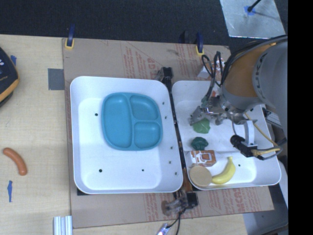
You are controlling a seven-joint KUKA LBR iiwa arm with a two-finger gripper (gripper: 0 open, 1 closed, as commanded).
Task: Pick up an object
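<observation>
Gripper point(201, 114) hung low in the right bin point(183, 89), right over a light green lump point(201, 126); jaw gap couldn't be told. Best descend straight, centred, w/o nudging the dark green piece point(199, 143).

Wooden counter point(34, 126) bearing a cardboard sheet point(122, 58); two white bins, left point(83, 180) and right point(183, 89), rest on it. A sausage point(15, 160) lies at far left.

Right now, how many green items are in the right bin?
2. A lighter green one sits right under the claw; a darker green one lies just below it, near the bin's left wall. The arm may hide more.
</observation>
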